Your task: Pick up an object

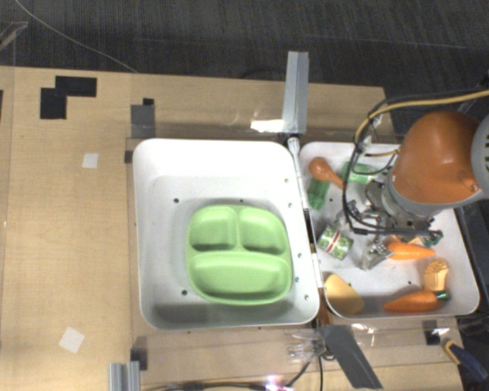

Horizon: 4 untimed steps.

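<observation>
The green tray (pixel 240 255) sat alone in the left bin (pixel 155 218), so nothing there could go wrong. In the right bin (pixel 469 293), the toys lay close together, so the tool (pixel 381 249) above the small can (pixel 335 241) and carrot (pixel 409 252) could slip or bump one. I could not tell how open it was, and only "KU" on the arm (pixel 440 161) could be read.

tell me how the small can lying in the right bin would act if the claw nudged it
The small can lies on its side, so a nudge would probably roll it. It looks light for its size and may skid on the smooth white bin. Its round wall could slip between the fingers.
</observation>
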### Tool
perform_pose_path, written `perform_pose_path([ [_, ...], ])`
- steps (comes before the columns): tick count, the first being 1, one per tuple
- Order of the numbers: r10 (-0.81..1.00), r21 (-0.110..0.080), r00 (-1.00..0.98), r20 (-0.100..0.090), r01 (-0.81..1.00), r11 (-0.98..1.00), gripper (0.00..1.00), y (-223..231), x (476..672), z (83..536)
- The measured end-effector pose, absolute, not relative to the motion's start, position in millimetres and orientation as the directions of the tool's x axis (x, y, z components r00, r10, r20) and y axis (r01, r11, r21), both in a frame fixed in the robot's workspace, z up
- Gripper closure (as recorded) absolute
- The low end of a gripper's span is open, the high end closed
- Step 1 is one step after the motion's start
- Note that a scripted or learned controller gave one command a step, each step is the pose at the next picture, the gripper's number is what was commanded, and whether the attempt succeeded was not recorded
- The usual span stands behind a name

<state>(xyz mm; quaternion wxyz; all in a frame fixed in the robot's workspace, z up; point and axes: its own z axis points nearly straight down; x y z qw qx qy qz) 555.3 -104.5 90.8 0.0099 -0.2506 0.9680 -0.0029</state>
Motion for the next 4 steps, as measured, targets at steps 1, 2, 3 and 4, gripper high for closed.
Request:
perform_pose_path([
  [1,-0.528,-0.015,-0.849,-0.018,-0.528,0.849,0.00,-96.2,543.7,91.3],
  [2,-0.632,-0.019,-0.775,-0.018,-0.631,0.775,0.00,-84.5,526.4,91.8],
  [3,-0.824,-0.023,-0.567,-0.016,-0.823,0.567,0.00,-93.5,509.6,91.9],
  [4,-0.909,-0.008,-0.417,-0.005,-0.909,0.417,0.00,-91.0,489.2,117.0],
])
